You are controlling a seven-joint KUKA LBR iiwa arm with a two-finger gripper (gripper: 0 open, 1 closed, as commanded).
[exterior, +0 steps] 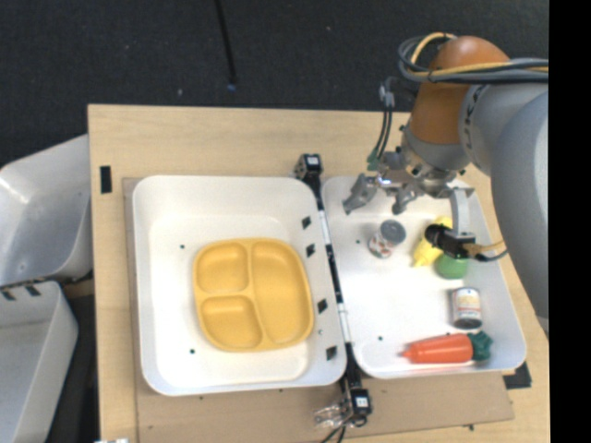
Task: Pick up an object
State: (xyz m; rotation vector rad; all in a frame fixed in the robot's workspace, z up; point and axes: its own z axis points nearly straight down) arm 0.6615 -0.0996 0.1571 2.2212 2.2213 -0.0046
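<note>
- Grey metal jaws hang over the far end of the right bin, apart, nothing between them.
- Nearest target: small can lying just below the jaws; centre over it, descend straight, close across its narrow side.
- Yellow-green toy, jar, carrot sit farther right; avoid them.
- Left bin holds yellow tray.

Dark carpet floor — pale wooden bench on it.
</note>
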